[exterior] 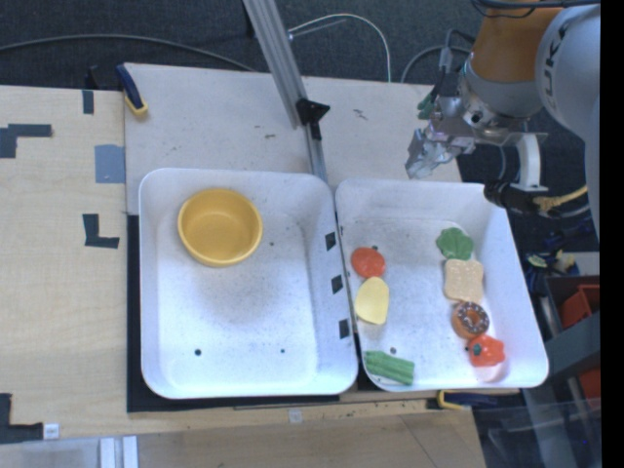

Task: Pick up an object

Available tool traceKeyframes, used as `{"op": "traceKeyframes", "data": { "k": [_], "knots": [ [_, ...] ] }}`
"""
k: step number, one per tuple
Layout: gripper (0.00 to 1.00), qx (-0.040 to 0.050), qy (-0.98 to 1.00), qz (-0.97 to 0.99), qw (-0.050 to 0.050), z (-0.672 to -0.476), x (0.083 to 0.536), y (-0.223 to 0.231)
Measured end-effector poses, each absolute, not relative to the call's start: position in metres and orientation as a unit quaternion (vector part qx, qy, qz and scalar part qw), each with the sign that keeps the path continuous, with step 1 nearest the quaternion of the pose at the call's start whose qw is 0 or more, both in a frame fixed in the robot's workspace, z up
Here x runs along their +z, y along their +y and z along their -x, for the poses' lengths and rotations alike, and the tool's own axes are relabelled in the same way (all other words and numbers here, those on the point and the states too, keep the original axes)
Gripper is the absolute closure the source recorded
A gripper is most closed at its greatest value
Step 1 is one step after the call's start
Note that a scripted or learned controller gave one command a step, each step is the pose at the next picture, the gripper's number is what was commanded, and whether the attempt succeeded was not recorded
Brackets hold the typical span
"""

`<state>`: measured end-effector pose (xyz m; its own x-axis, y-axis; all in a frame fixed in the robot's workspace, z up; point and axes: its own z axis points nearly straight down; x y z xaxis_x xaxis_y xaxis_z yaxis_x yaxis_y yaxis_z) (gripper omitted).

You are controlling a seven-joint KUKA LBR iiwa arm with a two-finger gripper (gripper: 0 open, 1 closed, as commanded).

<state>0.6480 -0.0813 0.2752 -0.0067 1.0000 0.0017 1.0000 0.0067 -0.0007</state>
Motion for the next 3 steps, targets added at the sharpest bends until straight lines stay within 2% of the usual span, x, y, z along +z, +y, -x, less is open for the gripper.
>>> {"op": "traceKeyframes", "data": {
  "k": [2, 3],
  "knots": [
    [1.0, 0.0006, -0.709, 0.705, 0.002, -0.632, 0.251, 0.022],
    [1.0, 0.0001, -0.71, 0.705, 0.001, -0.644, 0.249, 0.079]
  ]
}}
